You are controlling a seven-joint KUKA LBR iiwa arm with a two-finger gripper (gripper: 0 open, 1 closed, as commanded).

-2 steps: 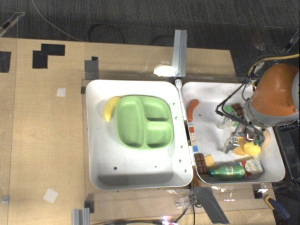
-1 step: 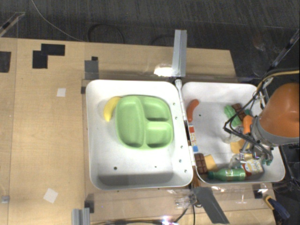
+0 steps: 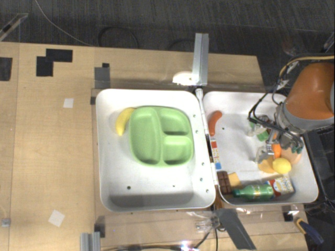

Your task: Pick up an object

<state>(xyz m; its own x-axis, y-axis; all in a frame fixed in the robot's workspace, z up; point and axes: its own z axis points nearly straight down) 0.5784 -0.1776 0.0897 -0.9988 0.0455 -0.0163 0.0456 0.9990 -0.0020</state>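
My gripper [image 3: 267, 151] hangs low over the right side of the right bin [image 3: 235, 101], under the orange band of the arm [image 3: 311, 90]. Directly beneath and beside it lie a small orange piece [image 3: 276, 150] and a yellow lemon [image 3: 282, 165]; whether the gripper touches either is unclear. A green bottle [image 3: 254, 192] lies on its side along the bin's front wall, with a small carton [image 3: 285, 185] at its right end and a brown chocolate bar [image 3: 223, 181] at its left. A red-orange sausage [image 3: 214, 122] rests near the bin's left wall.
The left bin [image 3: 112, 184] holds a green divided plate [image 3: 159, 135] and a yellow banana [image 3: 122, 121] at the plate's left edge. A metal post [image 3: 201, 59] stands behind the divider between the bins. Black cables [image 3: 261, 109] loop off the wrist.
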